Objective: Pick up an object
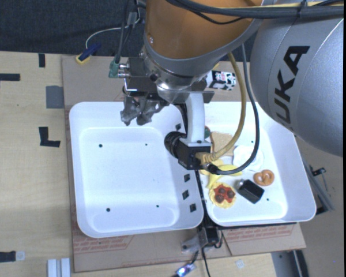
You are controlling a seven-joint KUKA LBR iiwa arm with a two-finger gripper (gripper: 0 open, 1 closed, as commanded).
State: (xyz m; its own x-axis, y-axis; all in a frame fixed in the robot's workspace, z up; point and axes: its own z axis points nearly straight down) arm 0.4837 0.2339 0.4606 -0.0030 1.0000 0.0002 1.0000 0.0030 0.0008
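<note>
My gripper point(137, 113) hangs over the back edge of the left white bin point(127, 178), with nothing visible in it. The right white bin point(288, 166) holds the objects: a yellow banana-shaped piece point(220, 168), a small orange pretzel point(264, 178), a black block point(249, 191), a red and yellow round item point(222, 195), a tan flat piece point(222, 139) and a white piece point(243, 153). The gripper stands well to the left of all of them. The arm's wrist and a black fitting point(176, 146) hide part of the divide between the bins.
The arm's grey and orange body fills the top and right of the view, over the right bin's back. Both bins rest on cardboard point(104, 241) on a wooden bench with black marks. A blue and yellow clip point(87, 53) lies behind the left bin.
</note>
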